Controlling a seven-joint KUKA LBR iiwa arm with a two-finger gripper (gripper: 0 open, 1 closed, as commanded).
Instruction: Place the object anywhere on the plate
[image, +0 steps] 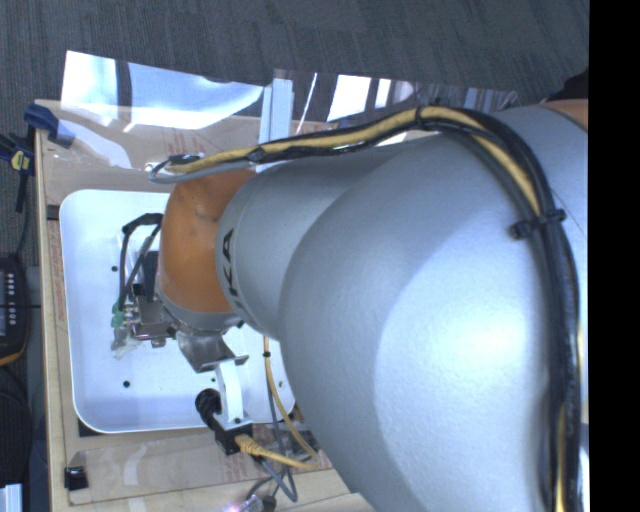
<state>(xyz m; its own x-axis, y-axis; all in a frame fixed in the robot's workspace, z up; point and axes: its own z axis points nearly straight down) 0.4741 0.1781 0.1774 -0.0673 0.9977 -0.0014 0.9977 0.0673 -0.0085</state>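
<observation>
progress is hard to read from the camera view, because the grey arm fills most of it and hides whatever lies beneath; no plate and no clear object can be made out, so i judge the placing is not yet shown as done and the object's whereabouts cannot be told.

the arm's orange band sits over the left white bin, and below it the pincer hangs low over the bin's floor, with a small green part at its tip. whether it is open, closed or gripping anything cannot be told, since the wrist hardware crowds it.

the visible floor of the left bin shows only a couple of small dark specks near the pincer. the other bin is covered by the arm. a yellow and black cable runs along the arm's upper side. the wooden bench shows along the bin's near edge.
</observation>
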